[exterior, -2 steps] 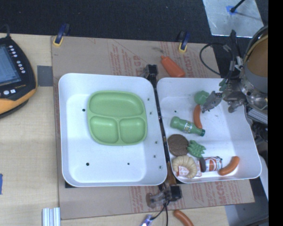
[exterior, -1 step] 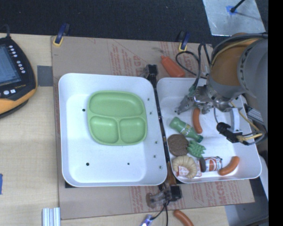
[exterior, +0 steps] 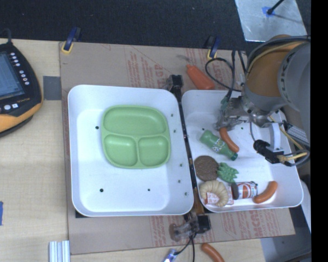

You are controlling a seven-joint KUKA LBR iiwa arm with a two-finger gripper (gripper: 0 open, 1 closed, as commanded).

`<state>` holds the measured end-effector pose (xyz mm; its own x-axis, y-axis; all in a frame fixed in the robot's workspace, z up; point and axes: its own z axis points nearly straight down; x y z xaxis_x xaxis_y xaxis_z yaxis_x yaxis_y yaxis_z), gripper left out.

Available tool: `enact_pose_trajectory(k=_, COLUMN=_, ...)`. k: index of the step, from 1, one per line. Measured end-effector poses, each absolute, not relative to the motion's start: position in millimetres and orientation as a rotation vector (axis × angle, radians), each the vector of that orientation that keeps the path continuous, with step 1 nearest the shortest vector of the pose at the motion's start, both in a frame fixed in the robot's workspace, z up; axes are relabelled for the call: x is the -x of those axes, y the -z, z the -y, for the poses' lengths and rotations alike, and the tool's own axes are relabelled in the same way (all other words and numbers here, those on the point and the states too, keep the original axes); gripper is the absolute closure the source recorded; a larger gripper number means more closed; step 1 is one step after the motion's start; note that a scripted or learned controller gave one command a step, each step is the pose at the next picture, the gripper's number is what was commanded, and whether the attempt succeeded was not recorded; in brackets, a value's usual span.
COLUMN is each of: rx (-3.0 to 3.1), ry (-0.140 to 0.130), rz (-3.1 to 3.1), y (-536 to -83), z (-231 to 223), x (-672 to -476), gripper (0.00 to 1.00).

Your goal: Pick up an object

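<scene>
The tool [exterior: 228, 125] hangs over the small orange sausage [exterior: 228, 140] lying against the green plastic bottle [exterior: 217, 145] — whether it is apart or together I cannot tell — so it may pinch both and slip.

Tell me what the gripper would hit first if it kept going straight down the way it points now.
Most likely the orange sausage lying against the green bottle in the right bin. The gripper sits just above that sausage's upper end, though one slanted view leaves depth uncertain.
</scene>
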<state>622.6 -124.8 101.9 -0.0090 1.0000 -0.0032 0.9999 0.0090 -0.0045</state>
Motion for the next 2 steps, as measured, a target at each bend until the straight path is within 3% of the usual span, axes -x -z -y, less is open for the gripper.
enact_pose_trajectory(k=1, rx=2.212, ry=-0.005, rz=2.228, y=-192.3, z=65.3, x=-571.2, gripper=1.0)
enact_pose_trajectory(k=2, rx=2.214, ry=-0.002, rz=2.225, y=-249.0, z=19.3, x=-546.4, gripper=1.0)
